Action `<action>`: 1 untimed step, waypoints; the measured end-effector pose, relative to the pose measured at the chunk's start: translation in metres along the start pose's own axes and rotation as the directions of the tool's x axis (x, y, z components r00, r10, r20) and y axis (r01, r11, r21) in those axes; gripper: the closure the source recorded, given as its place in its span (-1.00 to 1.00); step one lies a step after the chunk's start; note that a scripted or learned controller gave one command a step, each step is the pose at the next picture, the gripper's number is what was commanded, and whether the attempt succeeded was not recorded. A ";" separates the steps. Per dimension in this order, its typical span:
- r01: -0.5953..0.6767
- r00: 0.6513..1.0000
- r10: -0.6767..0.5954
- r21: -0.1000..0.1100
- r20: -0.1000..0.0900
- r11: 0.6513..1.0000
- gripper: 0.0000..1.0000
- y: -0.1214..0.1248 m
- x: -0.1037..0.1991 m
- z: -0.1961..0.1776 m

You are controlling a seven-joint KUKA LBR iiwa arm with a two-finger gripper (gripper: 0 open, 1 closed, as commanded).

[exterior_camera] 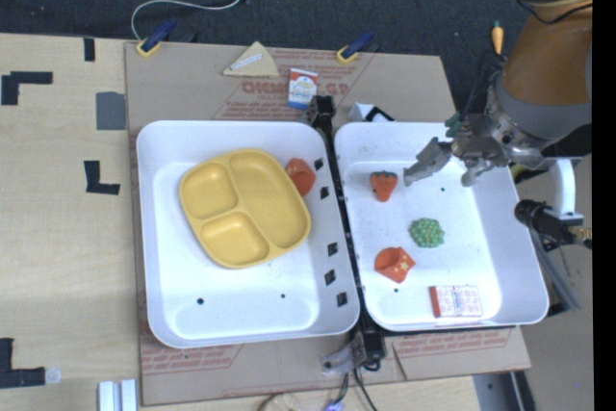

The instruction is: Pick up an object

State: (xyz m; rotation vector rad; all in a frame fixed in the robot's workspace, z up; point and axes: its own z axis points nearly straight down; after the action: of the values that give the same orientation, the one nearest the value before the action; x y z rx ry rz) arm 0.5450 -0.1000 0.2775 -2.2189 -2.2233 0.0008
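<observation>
In the right bin (510, 303) lie a small strawberry (384, 185), a green broccoli piece (426, 232), an orange-red piece (395, 264) and a small red-and-white packet (455, 300). My gripper (449, 166) hangs over the upper right part of this bin, right of the strawberry and above the broccoli. Its two grey fingers (423, 165) are spread apart, with nothing between them. The grey arm with its orange band (551, 10) reaches in from the right.
The left bin (164, 303) holds a yellow sectioned plate (244, 206) and a red-orange piece (301, 176) at its right edge. Behind the bins, on the cardboard, sit a small carton (302, 89) and a wedge-shaped object (253, 61). Black clips run along the divider (332, 207).
</observation>
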 end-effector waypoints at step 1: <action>0.000 1.000 0.000 0.003 -0.001 1.000 -1.00 0.070 0.000 0.095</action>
State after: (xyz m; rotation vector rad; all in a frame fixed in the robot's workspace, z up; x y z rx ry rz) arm 0.6146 -0.1002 0.1824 -2.2173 -2.2211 0.0039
